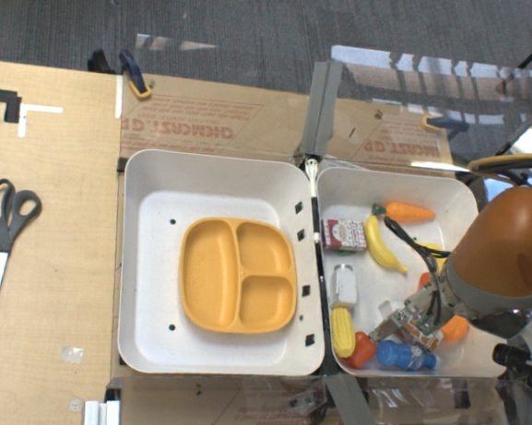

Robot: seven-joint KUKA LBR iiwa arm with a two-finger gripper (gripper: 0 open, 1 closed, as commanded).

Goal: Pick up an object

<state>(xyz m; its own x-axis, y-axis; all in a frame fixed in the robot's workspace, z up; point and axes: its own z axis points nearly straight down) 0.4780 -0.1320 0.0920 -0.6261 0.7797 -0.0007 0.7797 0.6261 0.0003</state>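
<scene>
In the right bin (467, 192), at lower right of the frame, the end effector (411, 323) sits low just above a blue bottle-like object (404, 358) lying on its side beside a red toy (361, 349).

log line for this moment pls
arm: over right bin | gripper: low among toys near blue bottle | grasp: unclear | left bin: yellow tray
</scene>
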